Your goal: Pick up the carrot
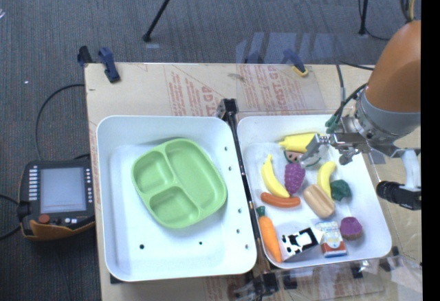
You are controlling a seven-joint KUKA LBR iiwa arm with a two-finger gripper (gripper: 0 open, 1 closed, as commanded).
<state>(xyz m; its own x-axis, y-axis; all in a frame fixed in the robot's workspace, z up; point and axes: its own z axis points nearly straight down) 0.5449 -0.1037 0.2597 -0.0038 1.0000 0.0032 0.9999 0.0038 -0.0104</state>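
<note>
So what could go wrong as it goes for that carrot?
The carrot lies tight against the right bin's left wall, so one finger may find no room beside it. The gripper hovers far off, over the corn, banana and grapes, and might grab a neighbour instead.

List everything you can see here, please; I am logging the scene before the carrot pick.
carrot: 1, orange, right bin, near left corner
bananas: 2, yellow, right bin, middle
grapes: 1 bunch, purple, between the bananas
sausage: 1, red-orange, below the grapes
bread roll: 1, tan, right bin
broccoli: 1, dark green, right bin
cartons: 2, near edge of right bin
plate: 1, green, three sections, left bin
bins: 2, white, side by side
tablet: 1, floor, left
gripper: 1, above right bin's far side
</note>
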